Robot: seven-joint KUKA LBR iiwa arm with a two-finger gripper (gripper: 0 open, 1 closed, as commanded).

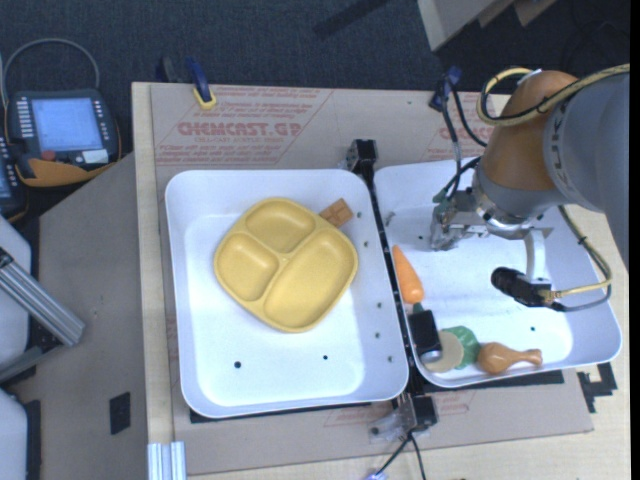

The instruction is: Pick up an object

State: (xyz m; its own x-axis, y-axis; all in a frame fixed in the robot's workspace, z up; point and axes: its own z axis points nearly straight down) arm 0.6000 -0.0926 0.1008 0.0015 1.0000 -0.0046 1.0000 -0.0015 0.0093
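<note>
The grey arm (590,138) was extended in from the right, orange band (520,133) above the wrist, gripper (452,223) pointed downward; finger state was obscured.

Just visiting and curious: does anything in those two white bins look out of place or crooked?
Mostly tidy. The yellow plate sits turned at an angle in the left bin, and a small brown block pokes out from behind its upper edge. Nothing looks spilled or broken.

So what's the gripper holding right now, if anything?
Cannot be told: the gripper hangs over the right bin, its tips too small to read.
</note>
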